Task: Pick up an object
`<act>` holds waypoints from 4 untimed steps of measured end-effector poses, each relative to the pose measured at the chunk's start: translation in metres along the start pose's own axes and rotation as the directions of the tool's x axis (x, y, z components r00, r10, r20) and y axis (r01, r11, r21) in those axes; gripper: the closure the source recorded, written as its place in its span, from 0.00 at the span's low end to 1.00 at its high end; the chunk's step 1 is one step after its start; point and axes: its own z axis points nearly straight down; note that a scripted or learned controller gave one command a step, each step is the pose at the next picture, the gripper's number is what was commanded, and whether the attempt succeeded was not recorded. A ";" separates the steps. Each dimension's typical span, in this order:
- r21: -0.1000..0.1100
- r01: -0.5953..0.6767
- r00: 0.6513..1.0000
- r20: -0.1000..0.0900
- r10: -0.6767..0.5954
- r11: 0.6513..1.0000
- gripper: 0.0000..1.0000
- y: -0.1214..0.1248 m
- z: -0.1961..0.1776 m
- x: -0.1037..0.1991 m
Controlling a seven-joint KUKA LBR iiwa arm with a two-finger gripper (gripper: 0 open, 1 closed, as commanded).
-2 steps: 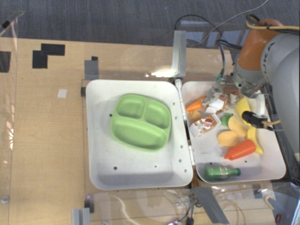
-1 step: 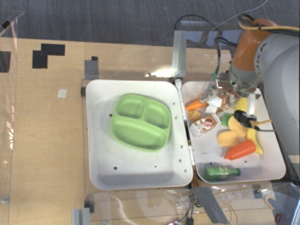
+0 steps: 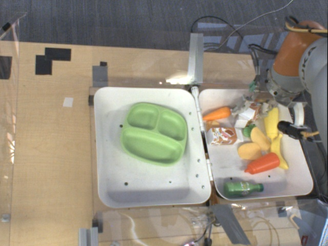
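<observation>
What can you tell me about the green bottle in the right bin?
The green bottle lies on its side along the near wall of the right bin, neck pointing right. It looks like glossy plastic, dark green with a paler label band around the body. It lies apart from the other items; the orange-red carrot-shaped toy lies just beyond it.

tabletop (image 3: 46,152): pale wood-look board, smooth and matt
left bin (image 3: 110,188): white plastic, smooth, with a soft sheen
right bin (image 3: 297,183): same white plastic as the left bin, lightly glossy
green tray (image 3: 154,132): moulded plastic in the left bin, smooth, satin finish
green bottle (image 3: 244,188): glossy plastic, at the near edge of the right bin
carrot (image 3: 217,114): orange plastic, smooth
packet (image 3: 223,135): printed wrapper, shiny and crinkled
floor (image 3: 128,9): beyond the tabletop, dark woven carpet, rough
arm (image 3: 302,60): grey and orange casing, smooth, slightly glossy
</observation>
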 end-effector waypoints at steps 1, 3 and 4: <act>-0.004 -0.049 0.999 -0.002 0.049 0.999 0.00 0.001 0.000 0.000; -0.045 -0.174 0.984 0.038 0.176 0.984 0.00 0.001 0.002 0.022; -0.047 -0.161 0.986 0.044 0.163 0.986 0.00 0.000 0.003 0.027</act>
